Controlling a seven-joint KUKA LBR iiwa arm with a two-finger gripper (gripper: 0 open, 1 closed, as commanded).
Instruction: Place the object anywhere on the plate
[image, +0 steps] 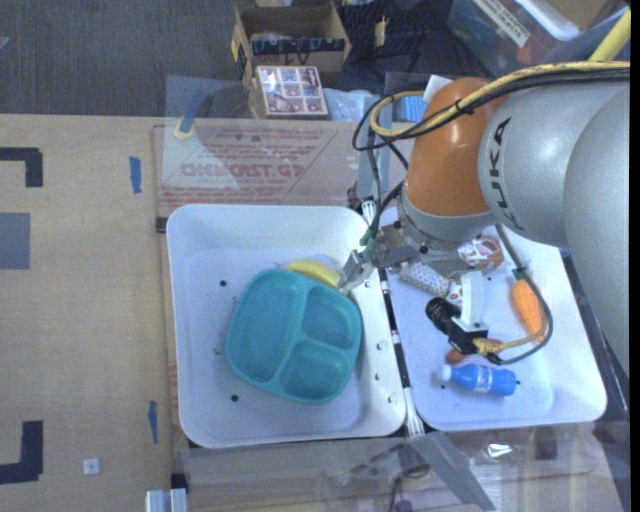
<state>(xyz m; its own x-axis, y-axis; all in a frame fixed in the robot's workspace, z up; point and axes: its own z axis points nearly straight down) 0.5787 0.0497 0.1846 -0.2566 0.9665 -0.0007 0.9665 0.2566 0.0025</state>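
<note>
A tan desk marked with black and blue tape carries two white bins side by side. In the left bin lies a teal divided plate, a yellow object touching its far rim. The fingers sit just beside that object at the bin's right wall; their opening cannot be made out. The right bin holds an orange piece and a blue bottle. Cardboard boxes stand on the floor beyond.
</note>
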